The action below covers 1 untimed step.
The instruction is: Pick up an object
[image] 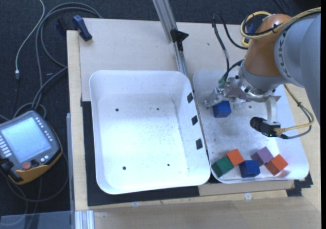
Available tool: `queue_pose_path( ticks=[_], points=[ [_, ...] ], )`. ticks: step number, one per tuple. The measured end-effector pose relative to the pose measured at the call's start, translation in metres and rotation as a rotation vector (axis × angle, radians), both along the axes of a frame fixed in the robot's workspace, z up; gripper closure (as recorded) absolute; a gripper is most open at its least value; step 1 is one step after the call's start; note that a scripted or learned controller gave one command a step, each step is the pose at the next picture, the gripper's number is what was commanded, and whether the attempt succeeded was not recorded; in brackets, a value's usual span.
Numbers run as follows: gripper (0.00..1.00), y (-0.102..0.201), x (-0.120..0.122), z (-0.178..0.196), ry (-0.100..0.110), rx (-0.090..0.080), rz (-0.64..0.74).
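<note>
Directly beneath the wrist, in the right bin (300,164), the gripper (222,101) hangs low over the speckled floor, and a blue cube (222,109) sits right at its tip. Whether that cube is pinched between the fingers or merely lying under them cannot be told from this slanted view: the grey wrist and its orange band cover most of the tool, so the state of the jaws is left open.

Well clear of the jaws, toward the near rim of the same bin, the other blocks crowd together: a green cube (222,165) touching an orange cube (235,157), a second blue cube (249,168) just beside them, then a purple cube (264,155) and another orange block (277,164) at the end of the row. Packed so tightly, they would leave little room for fingers to slip down on either side, which is probably why the arm is working on the lone blue cube, which stands apart with bare floor around it.

Across the dividing rim from the jaws lies the left bin (102,85), its wall tilted against the right one. A black cable fitting (265,126) dangles from the wrist on the far side of the jaws from that rim.

If the cube is truly caught, a straight lift would finish the pick.
</note>
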<state>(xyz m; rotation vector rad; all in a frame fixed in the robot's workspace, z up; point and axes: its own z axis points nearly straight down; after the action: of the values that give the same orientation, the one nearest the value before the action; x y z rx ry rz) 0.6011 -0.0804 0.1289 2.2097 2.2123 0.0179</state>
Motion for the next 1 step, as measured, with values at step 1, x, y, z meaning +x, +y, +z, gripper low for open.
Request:
queue_pose_path(
  ticks=[1],
  points=[
    [1.00,0.0004,0.0010,0.0113,-0.003,0.000,0.001]
  ],
)
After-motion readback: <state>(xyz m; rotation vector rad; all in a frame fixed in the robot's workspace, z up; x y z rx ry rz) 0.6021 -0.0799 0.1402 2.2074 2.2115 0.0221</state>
